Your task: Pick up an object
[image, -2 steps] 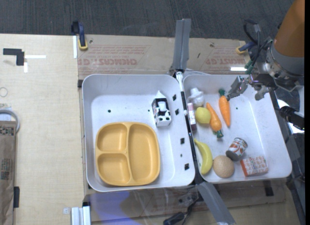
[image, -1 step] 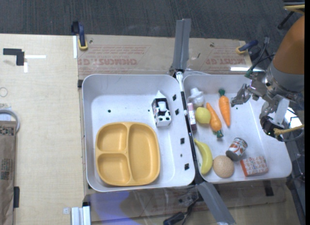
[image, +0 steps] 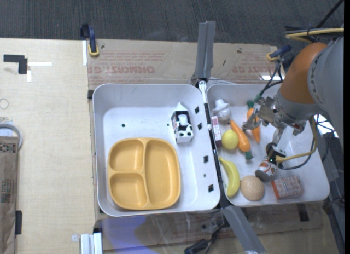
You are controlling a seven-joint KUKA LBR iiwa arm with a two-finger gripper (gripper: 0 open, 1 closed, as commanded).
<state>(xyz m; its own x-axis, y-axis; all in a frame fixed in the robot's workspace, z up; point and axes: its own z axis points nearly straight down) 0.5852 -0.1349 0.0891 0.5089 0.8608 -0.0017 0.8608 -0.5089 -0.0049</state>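
On the near side of the lemon (image: 230, 139), a banana (image: 231, 177) and a tan egg (image: 252, 188) are seen touching in the right bin (image: 317, 179). A carrot (image: 239, 135) is laid against the lemon's right. Further right of the lemon, the gripper (image: 260, 118) is held over a second carrot (image: 255, 132). Whether it is spread or closed cannot be told. Beyond the lemon, a white toy (image: 221, 107) is seen.
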